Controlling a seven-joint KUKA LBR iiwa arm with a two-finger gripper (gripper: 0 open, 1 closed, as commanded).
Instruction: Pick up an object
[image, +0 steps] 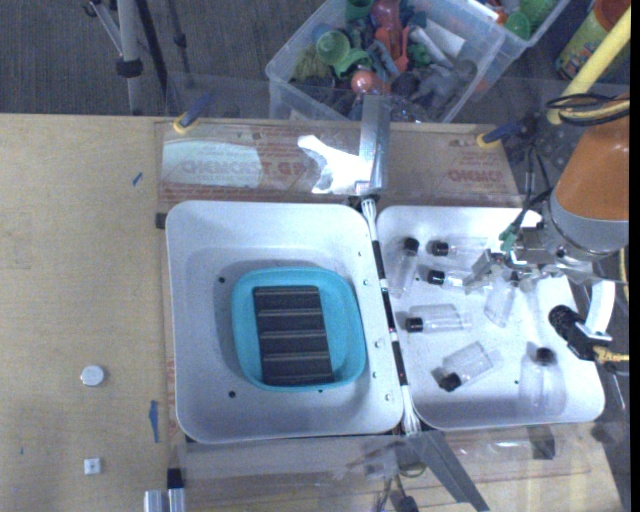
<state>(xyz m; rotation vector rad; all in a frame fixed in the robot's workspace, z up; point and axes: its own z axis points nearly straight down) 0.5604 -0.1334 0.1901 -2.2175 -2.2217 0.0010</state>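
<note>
1. The arm (600, 180), grey with an orange band, comes in at the right edge of the frame and hangs over the upper right part of the right bin (570, 405).
2. Its gripper (505, 262) sits low over that bin; whether it is apart or together, I cannot tell, and nothing is seen clamped in it.
3. Several clear vials with black caps lie scattered in the right bin: one near the upper left corner (409, 255), one just right of it (445, 249), one at mid-left (433, 321), one tilted near the lower middle (467, 363), and one toward the lower right (540, 372).
4. Another vial (499, 303) lies just below the gripper.
5. The left bin (190, 300) holds a blue tray (245, 330) with a dark ribbed block (291, 334) lying in it.
6. A clear box of mixed toys (400, 50) stands at the top of the frame, beyond the bins.
</note>
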